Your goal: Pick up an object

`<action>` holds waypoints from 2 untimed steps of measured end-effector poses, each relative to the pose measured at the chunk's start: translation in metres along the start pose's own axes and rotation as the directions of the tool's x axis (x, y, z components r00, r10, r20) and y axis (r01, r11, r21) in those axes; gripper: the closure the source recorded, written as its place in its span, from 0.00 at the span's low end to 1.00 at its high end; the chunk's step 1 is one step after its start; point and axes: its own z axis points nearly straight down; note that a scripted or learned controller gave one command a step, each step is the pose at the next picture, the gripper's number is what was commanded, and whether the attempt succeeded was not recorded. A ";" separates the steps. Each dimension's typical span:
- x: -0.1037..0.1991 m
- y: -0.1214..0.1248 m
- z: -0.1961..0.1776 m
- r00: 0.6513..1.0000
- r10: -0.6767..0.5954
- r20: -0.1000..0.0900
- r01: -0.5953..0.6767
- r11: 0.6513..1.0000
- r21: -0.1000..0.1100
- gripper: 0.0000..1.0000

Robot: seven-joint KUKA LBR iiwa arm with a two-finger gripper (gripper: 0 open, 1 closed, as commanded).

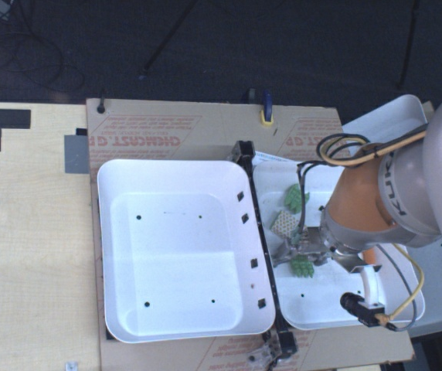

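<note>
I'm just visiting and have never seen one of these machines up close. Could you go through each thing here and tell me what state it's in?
Gripper: low in the right bin, among the objects.
Upper green object: lying in the right bin, apart from the gripper.
Lower green object: on the bin floor, right by the gripper.
Pale netted object: resting near the divider.
Right bin: holds the objects.
Left bin: sits beside the right bin.

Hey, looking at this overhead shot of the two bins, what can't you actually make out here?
- Claw: too small and dark in the camera view to tell open from shut.
- Right bin: far side covered by the arm.
- Green objects: too small to identify.
</note>
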 end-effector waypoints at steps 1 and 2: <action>-0.002 -0.002 -0.012 1.000 0.004 -0.003 -0.004 1.000 0.006 1.00; 0.064 -0.003 -0.108 1.000 -0.007 -0.004 0.007 1.000 -0.004 1.00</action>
